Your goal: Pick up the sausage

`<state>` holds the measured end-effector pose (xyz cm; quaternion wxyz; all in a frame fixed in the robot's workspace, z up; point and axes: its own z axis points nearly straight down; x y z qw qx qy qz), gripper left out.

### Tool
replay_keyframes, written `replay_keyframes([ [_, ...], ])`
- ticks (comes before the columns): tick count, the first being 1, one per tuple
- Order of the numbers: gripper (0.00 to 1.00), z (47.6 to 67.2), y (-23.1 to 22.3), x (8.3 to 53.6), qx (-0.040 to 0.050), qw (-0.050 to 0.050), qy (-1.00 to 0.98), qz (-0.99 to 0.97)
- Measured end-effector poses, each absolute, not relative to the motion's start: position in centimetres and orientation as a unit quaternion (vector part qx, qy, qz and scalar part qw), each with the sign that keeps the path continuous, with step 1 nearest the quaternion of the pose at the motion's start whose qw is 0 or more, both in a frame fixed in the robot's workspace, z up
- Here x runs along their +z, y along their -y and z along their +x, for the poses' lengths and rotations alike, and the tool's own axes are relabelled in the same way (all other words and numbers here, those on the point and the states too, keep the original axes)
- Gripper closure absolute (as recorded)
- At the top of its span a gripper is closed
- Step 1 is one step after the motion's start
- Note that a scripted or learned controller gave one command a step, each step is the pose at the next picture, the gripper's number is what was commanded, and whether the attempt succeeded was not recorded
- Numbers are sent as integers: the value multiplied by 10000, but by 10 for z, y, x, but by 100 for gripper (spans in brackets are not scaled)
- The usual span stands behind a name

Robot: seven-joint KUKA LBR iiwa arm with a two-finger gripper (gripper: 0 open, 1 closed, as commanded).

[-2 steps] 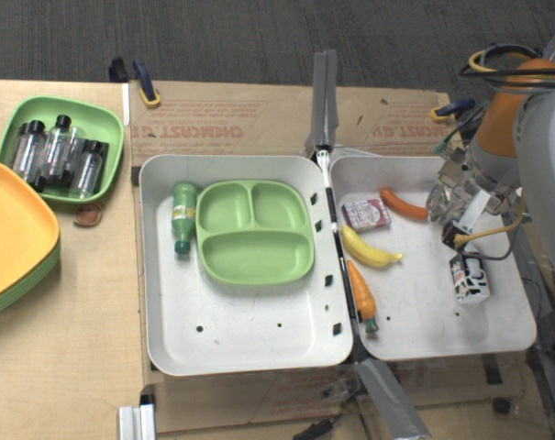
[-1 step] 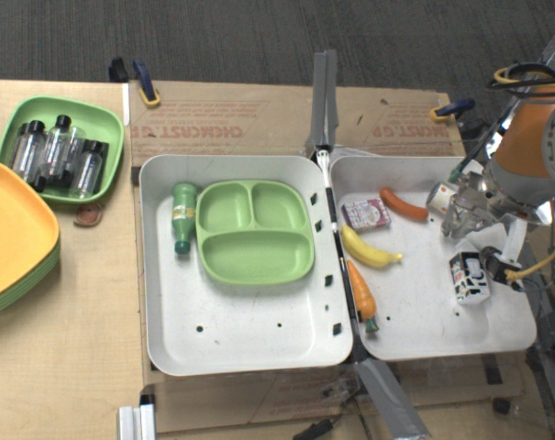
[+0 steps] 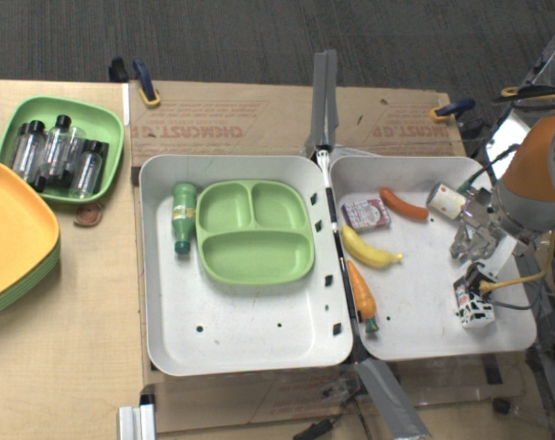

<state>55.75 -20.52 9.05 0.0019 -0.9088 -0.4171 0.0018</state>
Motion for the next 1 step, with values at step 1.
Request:
replay_keyframes([
  [1, 100, 531, 213, 90, 24, 20, 3079, -9514],
])
